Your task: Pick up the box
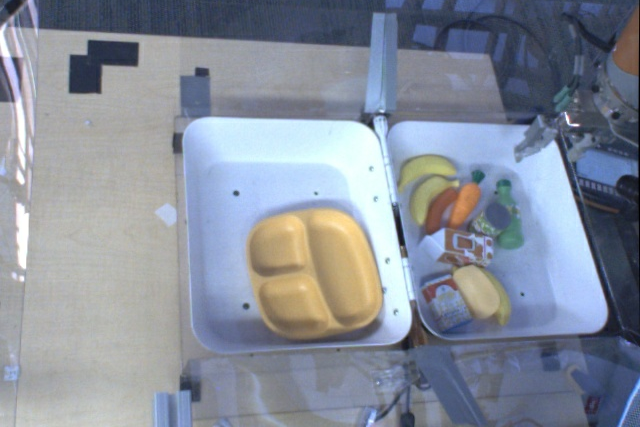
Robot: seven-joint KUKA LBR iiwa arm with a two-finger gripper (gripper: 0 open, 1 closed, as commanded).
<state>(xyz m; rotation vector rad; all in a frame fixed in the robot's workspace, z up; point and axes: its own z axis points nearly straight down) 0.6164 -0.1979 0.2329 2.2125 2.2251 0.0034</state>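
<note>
A small orange-and-white box (468,245) lies flat near the middle of the right bin (560,245), wedged among toy foods. The gripper (536,137) hangs over that bin's far right corner, up and to the right of the box and well apart from it. Nothing shows in its grasp. The grey arm with its orange band (625,65) enters from the right edge.
Around the box lie two bananas (428,180), a carrot (463,203), a green bottle (508,215), a grey round item (495,215), a yellow lemon-like piece (480,291) and a red-labelled package (446,303). The left bin (215,215) holds a yellow divided tray (313,272).
</note>
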